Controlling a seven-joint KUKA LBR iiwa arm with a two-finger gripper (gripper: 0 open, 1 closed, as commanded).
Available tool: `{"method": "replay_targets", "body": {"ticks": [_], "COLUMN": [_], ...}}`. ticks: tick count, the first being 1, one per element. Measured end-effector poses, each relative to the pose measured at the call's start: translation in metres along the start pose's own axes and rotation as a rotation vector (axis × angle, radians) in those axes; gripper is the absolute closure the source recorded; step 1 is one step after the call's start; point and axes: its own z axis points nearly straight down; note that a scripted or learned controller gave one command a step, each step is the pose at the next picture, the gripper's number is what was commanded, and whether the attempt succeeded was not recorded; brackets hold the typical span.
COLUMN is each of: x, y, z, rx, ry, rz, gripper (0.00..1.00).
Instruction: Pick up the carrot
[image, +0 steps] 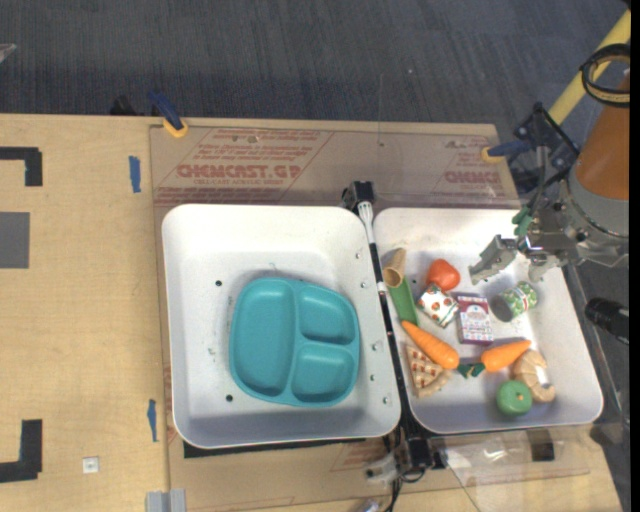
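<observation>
Two white bins side by side: left bin (190, 330) holding a teal divided plate (295, 340), right bin (590, 400) crowded with toy food. Carrot (431, 343) lying slantwise near the right bin's left wall, touching a pizza slice (427, 372); second carrot (503, 354) just right, beside a green apple (514, 398). Gripper (510, 257) hovering over the bin's far right part, fingers spread, pinching nothing, apart from both carrots.

Pincer (512, 256) open above right bin (585, 345) far side; carrot (431, 343) lies mid-bin beside pizza slice (426, 372); teal divided plate (295, 340) in left bin (190, 300).
</observation>
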Motion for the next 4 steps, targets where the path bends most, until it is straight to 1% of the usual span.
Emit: {"method": "replay_targets", "body": {"ticks": [1,2,3,4], "x": [-0.033,0.004,0.082,0.02], "y": [-0.057,-0.028,-0.011,0.069], "z": [0.15,0.183,0.087,0.06], "rx": [0.007,-0.01,-0.003,-0.007], "ry": [0.001,-0.005,0.001,-0.005], "rz": [-0.114,0.018,0.298,-0.189], "gripper": [0.0,0.0,0.0,0.0]}}
